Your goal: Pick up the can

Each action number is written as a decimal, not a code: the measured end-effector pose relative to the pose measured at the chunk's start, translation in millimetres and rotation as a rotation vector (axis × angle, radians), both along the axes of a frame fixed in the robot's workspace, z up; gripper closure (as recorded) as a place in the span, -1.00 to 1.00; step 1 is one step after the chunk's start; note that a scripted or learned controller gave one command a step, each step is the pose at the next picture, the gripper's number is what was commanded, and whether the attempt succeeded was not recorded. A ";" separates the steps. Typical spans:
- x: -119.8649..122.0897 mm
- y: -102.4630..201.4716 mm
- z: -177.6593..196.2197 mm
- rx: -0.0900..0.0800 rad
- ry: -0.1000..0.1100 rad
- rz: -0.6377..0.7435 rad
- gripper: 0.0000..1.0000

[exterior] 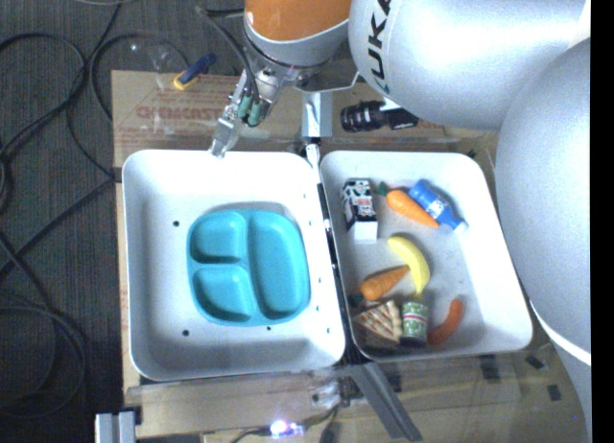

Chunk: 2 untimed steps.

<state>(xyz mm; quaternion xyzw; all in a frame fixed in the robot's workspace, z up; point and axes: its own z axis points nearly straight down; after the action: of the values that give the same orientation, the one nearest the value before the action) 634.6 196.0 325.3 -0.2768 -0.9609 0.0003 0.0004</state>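
Note:
The can is small, with a green label and a dark top. It stands upright near the front edge of the right bin, between a striped wedge-shaped toy and a red sausage. My gripper hangs high over the back rim of the left bin, under the orange-banded wrist. It is far to the left of and behind the can, and I see nothing in it.
The right bin also holds a black-and-white carton, two carrots, a blue bottle and a banana. A blue compartment tray lies in the left bin. The arm's grey body covers the upper right.

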 end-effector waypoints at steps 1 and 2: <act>26.7 7.0 -3.4 -0.002 -0.004 0.190 1.00; 23.1 36.2 31.7 -0.001 -0.005 0.302 1.00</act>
<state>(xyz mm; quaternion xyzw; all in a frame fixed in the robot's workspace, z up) 657.7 232.2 357.0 -0.1290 -0.9916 0.0002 -0.0022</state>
